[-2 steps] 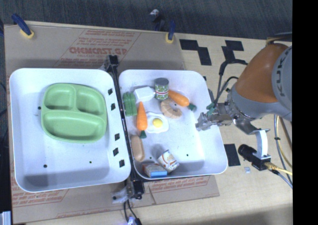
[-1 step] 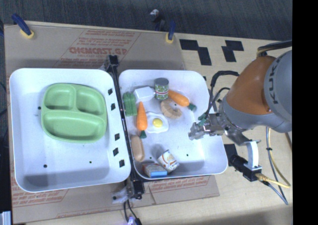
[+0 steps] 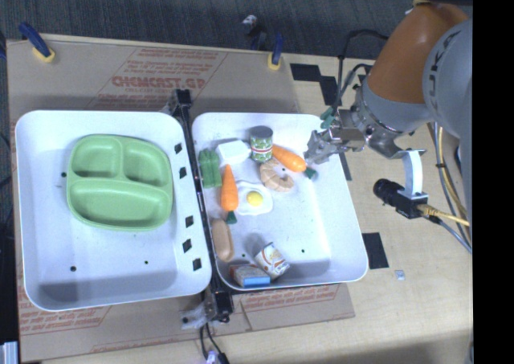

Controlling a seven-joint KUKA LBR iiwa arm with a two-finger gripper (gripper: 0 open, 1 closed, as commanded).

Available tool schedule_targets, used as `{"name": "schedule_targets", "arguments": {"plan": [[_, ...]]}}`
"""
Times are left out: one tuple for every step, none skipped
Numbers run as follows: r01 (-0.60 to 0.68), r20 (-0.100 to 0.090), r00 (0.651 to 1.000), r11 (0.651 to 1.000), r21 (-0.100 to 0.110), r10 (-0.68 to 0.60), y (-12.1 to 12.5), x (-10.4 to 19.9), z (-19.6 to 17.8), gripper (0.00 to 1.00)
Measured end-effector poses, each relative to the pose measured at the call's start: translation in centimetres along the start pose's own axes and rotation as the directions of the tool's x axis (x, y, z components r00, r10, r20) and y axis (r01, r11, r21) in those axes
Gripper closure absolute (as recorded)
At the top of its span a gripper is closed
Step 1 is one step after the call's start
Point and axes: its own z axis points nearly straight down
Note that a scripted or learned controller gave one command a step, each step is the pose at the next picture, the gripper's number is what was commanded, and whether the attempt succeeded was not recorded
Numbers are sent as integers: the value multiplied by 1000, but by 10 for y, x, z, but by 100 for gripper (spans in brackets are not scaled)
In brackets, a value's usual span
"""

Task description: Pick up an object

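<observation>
Carrot (image 3: 288, 159), the stubby one, lies in the right bin (image 3: 341, 226) beside the donut (image 3: 278, 178). Nearer than the donut sit a small can (image 3: 271, 259) on its side, a sausage (image 3: 222, 241) and a fried egg (image 3: 255, 200). Beyond the donut stands a tin (image 3: 261, 145). The gripper (image 3: 315, 152) hangs just right of the carrot; I cannot tell its opening.

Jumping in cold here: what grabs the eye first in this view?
The green divided plate sits alone in the left bin. The right bin is crowded with toy food: carrot, fried egg, can. The gripper hovers at that bin's upper right edge.
</observation>
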Motion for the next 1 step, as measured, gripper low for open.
{"name": "schedule_targets", "arguments": {"plan": [[0,0,1000,1000,1,0,0,0,0,0]]}}
